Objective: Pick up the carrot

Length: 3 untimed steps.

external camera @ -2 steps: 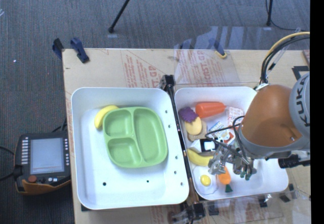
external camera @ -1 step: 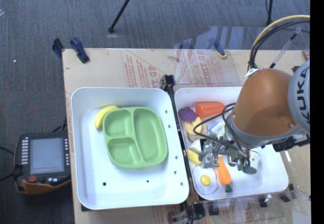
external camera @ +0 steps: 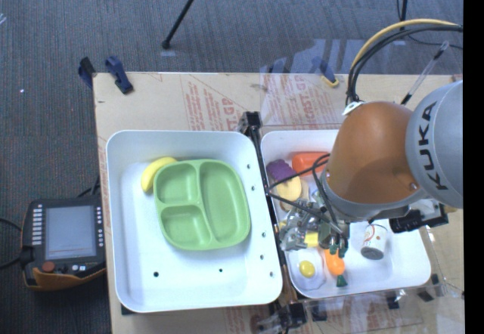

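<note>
The carrot (external camera: 335, 262) is small and orange with a green tip, lying lengthwise in the right bin (external camera: 412, 268) near its front wall, just below my wrist.

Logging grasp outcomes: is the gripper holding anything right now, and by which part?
Cannot be told. The gripper sits right above the carrot in the right bin, but the arm's wrist hides the contact, so no hold is confirmed.

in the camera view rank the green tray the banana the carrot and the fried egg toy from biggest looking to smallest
1. Green tray, by far the largest.
2. Banana, though the tray hides part of it.
3 and 4. Carrot and fried egg toy look about alike; the arm covers part of the carrot, so I won't rank them.
</note>
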{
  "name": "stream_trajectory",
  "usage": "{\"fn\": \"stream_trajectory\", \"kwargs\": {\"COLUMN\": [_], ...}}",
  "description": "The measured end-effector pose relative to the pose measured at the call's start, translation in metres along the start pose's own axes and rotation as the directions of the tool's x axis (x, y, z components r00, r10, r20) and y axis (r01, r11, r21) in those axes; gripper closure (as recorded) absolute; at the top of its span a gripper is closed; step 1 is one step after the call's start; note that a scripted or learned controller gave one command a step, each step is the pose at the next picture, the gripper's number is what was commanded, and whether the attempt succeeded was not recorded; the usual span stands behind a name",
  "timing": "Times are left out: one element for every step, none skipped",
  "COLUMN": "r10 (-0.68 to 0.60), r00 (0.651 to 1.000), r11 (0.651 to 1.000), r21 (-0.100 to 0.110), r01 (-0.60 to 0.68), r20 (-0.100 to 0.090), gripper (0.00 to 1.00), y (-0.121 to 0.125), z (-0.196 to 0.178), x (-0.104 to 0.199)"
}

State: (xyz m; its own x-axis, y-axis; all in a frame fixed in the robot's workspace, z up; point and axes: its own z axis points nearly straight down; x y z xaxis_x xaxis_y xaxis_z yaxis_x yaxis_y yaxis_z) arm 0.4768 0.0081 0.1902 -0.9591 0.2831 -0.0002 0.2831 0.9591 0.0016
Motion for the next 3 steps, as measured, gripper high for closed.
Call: {"fn": "stream_trajectory", "kwargs": {"r10": [-0.001, 0.176, 0.17], "r00": [1.0, 0.984, 0.985], "r11": [1.0, 0.984, 0.985], "r21": [0.001, 0.006, 0.002], "r01": [0.001, -0.176, -0.17], "r20": [0.0, -0.007, -0.004], "gripper": [0.0, 0.0, 1.0], "y": [0.0, -0.091, -0.088], "z": [0.0, 0.092, 0.081], "x": [0.0, -0.023, -0.024]}}
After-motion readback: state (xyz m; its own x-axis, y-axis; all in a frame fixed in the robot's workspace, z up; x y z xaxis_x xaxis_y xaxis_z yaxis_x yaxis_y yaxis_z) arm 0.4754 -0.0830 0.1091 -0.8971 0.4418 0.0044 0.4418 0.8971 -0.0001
